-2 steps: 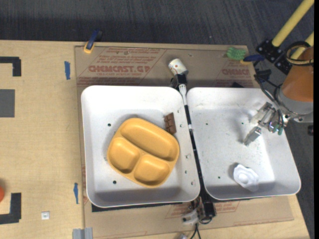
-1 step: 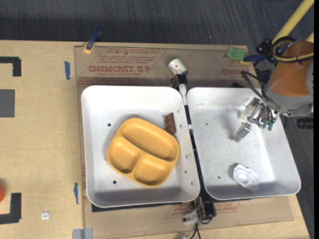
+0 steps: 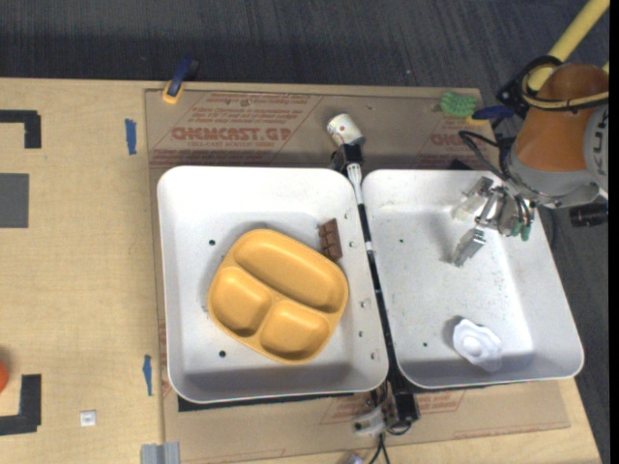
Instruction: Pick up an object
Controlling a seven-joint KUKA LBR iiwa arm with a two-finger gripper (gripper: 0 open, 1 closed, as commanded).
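Note:
A yellow divided plate (image 3: 279, 294) lies in the left bin (image 3: 184, 259), with a small brown block (image 3: 330, 239) at its upper right edge. In the right bin (image 3: 542, 288), a small white crumpled object (image 3: 477, 341) rests near the front wall. My gripper (image 3: 468, 222) hangs over the back right part of the right bin, well behind the white object. It is open, with nothing between its metal fingers (image 3: 468, 248).
A white round-headed fixture (image 3: 342, 130) stands behind the seam between the bins. On the cardboard's back edge sit a green clip (image 3: 456, 104) and a blue-yellow clip (image 3: 178, 82). Cables and a yellow pole (image 3: 580, 22) crowd the far right.

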